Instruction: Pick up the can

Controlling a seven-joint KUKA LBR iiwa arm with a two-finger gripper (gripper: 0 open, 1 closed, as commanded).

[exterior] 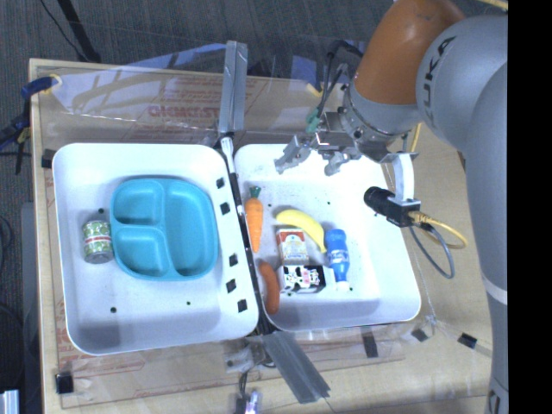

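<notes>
While the arm (448,67) bends over the right bin (392,291), pincer (315,155) spread wide, can (97,241) far left

Grey KUKA arm enters from the right, orange band above the wrist — wrist angled down and leftward. End effector (313,155) hangs low at the arm's tip, its two fingers (289,155) spread apart, nothing between them — pointing left.
</notes>
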